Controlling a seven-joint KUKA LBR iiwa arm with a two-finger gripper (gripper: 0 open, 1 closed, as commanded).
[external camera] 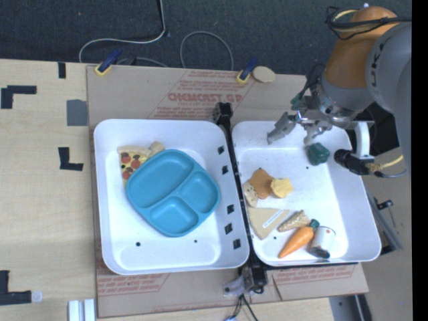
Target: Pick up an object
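camera view: pincer (298, 134) spread wide, holding nothing, above right bin's (372, 227) far edge beside green object (318, 154).

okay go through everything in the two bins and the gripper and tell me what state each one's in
Gripper: open, holding nothing, above the right bin's far side.
Blue divided plate: flat in the left bin, compartments bare.
Pizza slice: partly under the plate.
Carrot: lying on its side.
Green object: resting apart from the fingers.
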